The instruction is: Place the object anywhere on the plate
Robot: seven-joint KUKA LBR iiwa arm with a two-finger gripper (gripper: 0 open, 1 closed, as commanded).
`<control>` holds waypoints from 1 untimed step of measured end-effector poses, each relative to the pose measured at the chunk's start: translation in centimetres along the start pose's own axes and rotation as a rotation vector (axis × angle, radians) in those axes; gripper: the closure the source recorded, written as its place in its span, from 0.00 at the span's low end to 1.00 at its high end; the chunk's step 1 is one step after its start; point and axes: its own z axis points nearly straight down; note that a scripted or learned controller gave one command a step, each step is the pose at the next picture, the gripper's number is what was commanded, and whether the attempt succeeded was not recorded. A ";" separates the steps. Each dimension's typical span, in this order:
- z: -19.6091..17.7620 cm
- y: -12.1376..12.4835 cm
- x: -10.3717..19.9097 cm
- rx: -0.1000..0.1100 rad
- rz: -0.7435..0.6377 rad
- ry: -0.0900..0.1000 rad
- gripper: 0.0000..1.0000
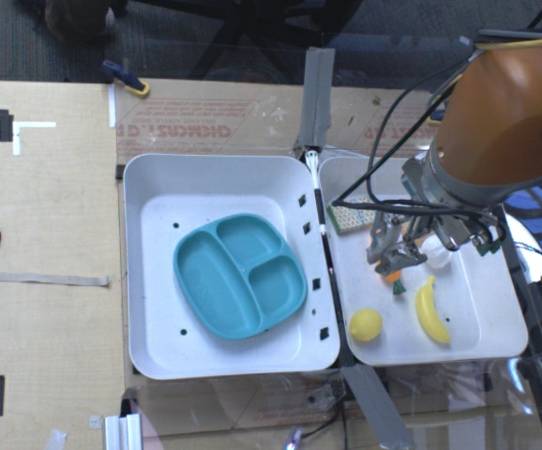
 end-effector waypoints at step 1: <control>0.1 5.7 -4.7 -0.001 -0.039 0.000 1.00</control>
